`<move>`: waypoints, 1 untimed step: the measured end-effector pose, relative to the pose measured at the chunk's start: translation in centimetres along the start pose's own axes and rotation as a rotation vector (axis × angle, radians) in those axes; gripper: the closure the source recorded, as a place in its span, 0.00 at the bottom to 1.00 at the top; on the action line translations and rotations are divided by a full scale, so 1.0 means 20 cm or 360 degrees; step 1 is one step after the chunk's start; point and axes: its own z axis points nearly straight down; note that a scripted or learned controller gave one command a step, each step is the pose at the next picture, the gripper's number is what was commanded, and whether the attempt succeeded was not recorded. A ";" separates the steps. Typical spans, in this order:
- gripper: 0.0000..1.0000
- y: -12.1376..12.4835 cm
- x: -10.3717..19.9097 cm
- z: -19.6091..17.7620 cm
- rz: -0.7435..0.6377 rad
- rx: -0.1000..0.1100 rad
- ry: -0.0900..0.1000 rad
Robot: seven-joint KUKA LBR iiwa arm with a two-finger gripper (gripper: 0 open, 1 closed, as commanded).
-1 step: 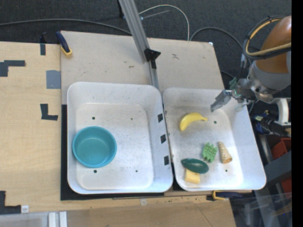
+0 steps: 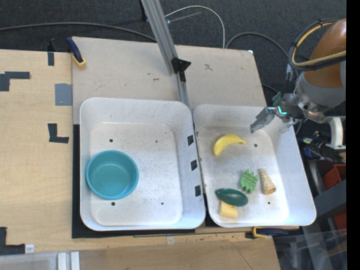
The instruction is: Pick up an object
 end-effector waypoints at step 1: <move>0.00 -0.01 0.01 0.22 0.0001 0.0007 -0.0001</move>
